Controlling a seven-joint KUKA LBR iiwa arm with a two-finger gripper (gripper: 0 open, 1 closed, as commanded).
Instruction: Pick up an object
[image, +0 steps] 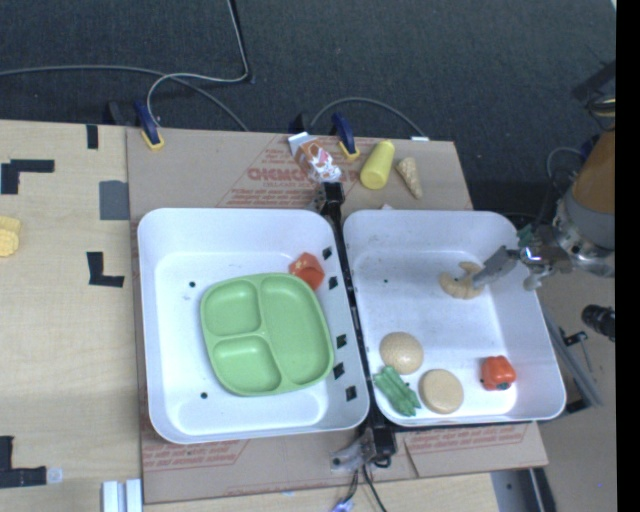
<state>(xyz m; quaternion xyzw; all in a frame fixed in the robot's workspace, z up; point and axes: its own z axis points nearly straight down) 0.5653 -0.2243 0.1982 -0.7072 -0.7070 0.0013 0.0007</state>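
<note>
My gripper (484, 274) reaches in from the right over the right bin (420, 228), its tip right beside a small tan curled object (459, 286) near the bin's back. I cannot see whether it touches that object. Nearer the front of the same bin lie a round beige bun (402, 351), a second tan round piece (441, 390), a green leafy item (397, 390) and a red-orange piece (497, 373). The left bin (165, 300) holds a green divided plate (265, 332) and a small red item (307, 268) at the plate's far right corner.
Behind the bins, on the cardboard, lie a yellow bottle (377, 165), a tan cone (410, 177) and a small printed packet (318, 158). Black clips (345, 340) run along the divider between the bins. A yellow object (8, 238) sits at the far left edge.
</note>
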